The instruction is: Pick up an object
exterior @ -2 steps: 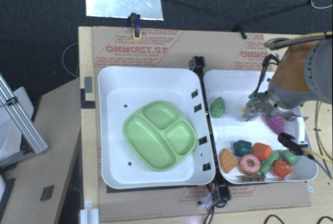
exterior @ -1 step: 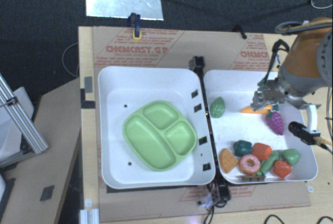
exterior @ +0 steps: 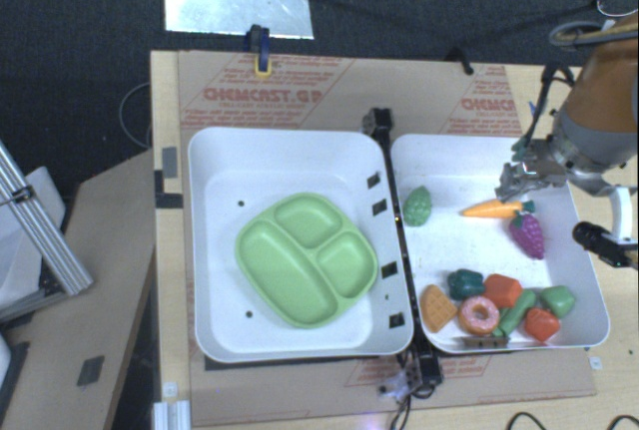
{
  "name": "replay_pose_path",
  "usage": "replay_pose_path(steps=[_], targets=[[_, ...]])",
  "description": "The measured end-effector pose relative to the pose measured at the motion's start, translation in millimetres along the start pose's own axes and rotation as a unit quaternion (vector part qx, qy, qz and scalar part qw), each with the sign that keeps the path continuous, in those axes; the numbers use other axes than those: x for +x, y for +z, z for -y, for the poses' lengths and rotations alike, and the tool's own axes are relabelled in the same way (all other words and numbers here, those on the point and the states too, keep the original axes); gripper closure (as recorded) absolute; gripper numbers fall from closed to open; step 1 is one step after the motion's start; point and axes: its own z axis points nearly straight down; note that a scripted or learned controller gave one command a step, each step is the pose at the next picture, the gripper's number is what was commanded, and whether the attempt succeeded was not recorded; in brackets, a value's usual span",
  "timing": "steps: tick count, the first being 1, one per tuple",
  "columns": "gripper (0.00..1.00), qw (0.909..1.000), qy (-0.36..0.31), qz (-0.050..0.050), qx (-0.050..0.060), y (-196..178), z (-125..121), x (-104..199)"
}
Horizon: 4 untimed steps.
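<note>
The right white bin (exterior: 449, 248) holds toy food. An orange carrot (exterior: 491, 210) lies near its back right, with a purple bunch of grapes (exterior: 528, 233) just in front of it. A green leafy piece (exterior: 416, 207) sits at the bin's left. Along the front lie a pink doughnut (exterior: 478, 315), an orange waffle-like piece (exterior: 437, 306), a dark green piece (exterior: 464, 282), a red-orange piece (exterior: 502, 289), a green piece (exterior: 557, 299) and a red one (exterior: 540, 323). My gripper (exterior: 519, 181) hangs low right above the carrot's leafy end, close to it.
The left white bin (exterior: 220, 179) carries a light green divided plate (exterior: 305, 259). A black divider with clips (exterior: 384, 189) runs between the bins. A blue and yellow clamp (exterior: 261, 50) sits at the bench's back edge. The grey arm with its orange band (exterior: 604, 104) enters from the right.
</note>
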Motion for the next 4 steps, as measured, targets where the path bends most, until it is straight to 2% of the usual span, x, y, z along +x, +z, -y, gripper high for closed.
replay_pose_path(steps=[1,2,3,4], targets=[[1.00,1.0000,-0.001,0.000,0.000,-30.5,-1.7,-0.2],[1.00,1.0000,-0.003,-0.001,0.003,-22.6,-2.1,53.9],[1.00,1.0000,-0.003,-0.001,0.002,-33.6,6.0,104.6],[1.00,1.0000,-0.001,0.000,0.003,-19.0,25.2,119.0]])
